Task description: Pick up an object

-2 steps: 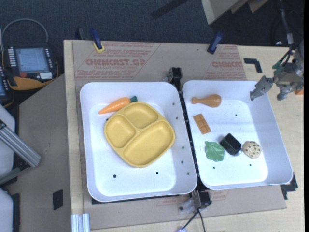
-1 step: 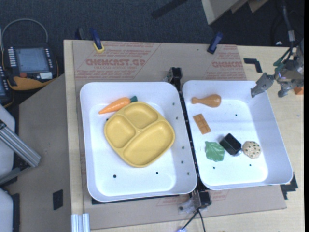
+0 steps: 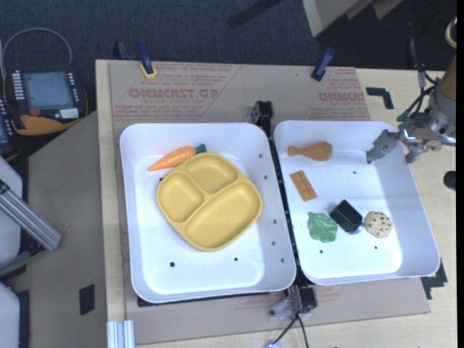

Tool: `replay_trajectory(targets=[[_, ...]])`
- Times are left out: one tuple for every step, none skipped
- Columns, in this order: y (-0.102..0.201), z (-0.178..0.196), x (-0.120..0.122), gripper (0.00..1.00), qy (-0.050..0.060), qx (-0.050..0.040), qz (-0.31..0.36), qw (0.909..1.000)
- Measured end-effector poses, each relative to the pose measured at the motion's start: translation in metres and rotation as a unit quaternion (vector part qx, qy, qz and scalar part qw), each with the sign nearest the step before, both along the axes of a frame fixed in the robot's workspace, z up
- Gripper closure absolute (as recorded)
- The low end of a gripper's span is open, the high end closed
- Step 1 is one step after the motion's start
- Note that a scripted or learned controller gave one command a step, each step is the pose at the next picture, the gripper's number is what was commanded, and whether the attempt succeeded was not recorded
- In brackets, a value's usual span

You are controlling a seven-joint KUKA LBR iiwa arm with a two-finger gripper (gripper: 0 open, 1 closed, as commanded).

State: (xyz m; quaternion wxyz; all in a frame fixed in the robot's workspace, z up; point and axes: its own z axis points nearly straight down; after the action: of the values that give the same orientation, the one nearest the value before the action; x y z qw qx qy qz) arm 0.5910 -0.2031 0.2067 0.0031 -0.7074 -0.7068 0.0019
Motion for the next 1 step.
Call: replay_trajectory(targets=[[0.0011, -0.0431, 0.0001, 0.0, 0.0, 0.0, 0.0, 1.0]])
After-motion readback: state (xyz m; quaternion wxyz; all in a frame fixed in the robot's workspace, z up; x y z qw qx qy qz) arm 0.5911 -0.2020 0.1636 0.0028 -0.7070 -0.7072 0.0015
